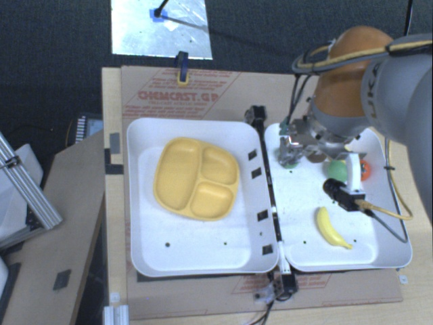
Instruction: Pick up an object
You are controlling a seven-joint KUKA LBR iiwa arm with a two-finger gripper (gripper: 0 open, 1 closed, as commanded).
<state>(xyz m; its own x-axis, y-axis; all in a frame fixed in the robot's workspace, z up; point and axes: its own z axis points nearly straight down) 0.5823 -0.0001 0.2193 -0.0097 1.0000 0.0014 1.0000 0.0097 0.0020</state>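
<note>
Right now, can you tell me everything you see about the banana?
The banana is small, bright yellow and smooth, and looks like plastic. It is curved and lies flat on the floor of the right white bin, toward its near edge. One end points up toward a black part of the arm, the other toward the bin's near corner. Nothing appears to touch it except the bin floor.

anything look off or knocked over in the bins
Nothing stands out. The yellow divided plate lies flat in the left bin, slightly rotated. The banana lies loose in the right bin, with the gripper low near its upper-left corner.
</note>
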